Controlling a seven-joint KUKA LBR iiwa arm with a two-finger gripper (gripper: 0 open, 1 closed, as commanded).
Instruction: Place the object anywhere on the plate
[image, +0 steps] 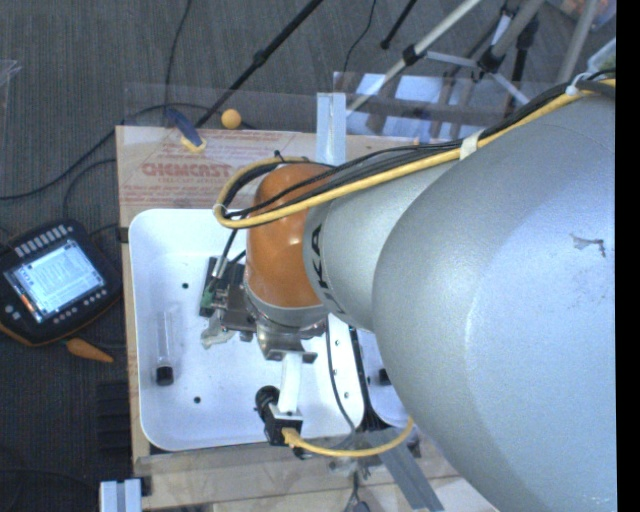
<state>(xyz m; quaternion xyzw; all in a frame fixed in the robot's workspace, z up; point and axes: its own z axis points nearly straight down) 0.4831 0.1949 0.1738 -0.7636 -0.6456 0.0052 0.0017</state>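
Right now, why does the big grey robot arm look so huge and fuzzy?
In the camera view, the arm sits very close to the lens, so it looms large and soft; the white bin below looks sharper, brightly lit and a bit washed out, and the handheld screen on the floor glows pale.

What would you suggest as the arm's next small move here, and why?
Probably a short lift straight up. The arm covers most of the bench, and the gripper hangs low over the left bin, with a clear tube lying just to its left. No plate can be made out from here, nor whether anything is held, so rising first seems safest.
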